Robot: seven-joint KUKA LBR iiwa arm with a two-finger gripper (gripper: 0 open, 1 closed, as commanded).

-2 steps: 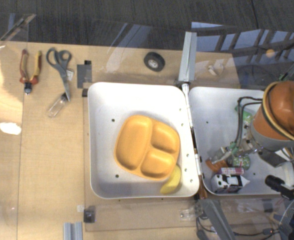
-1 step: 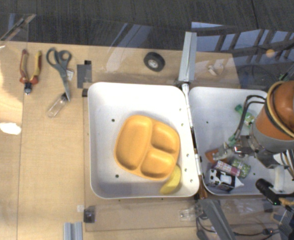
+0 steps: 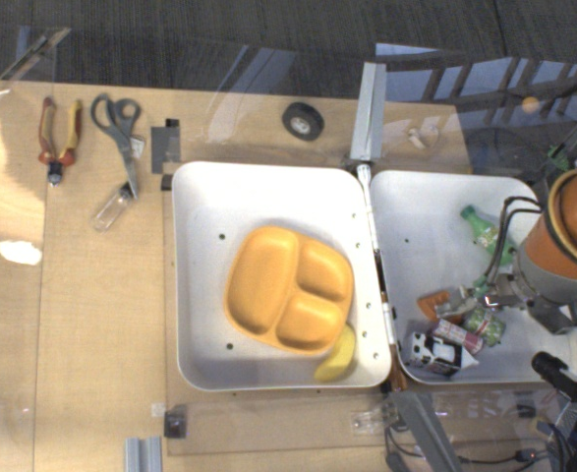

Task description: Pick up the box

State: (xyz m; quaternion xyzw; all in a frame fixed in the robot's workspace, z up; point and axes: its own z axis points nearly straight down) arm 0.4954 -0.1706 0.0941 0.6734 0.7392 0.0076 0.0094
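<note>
A small black-and-white box (image 3: 433,352) lies near the front left corner of the right bin (image 3: 416,214). A red-and-white packet (image 3: 462,333) rests against its far side. My gripper (image 3: 483,306) hangs low over this clutter, just behind and to the right of the box, below the grey arm with its orange band (image 3: 573,226). Small green pieces and cables crowd the gripper.
A green bottle (image 3: 479,224) lies further back in the right bin, and a small orange piece (image 3: 432,303) sits left of the gripper. The left bin (image 3: 200,264) holds a yellow divided plate (image 3: 290,288) and a yellow banana (image 3: 338,356). Scissors, pliers and a tape roll lie on the bench behind.
</note>
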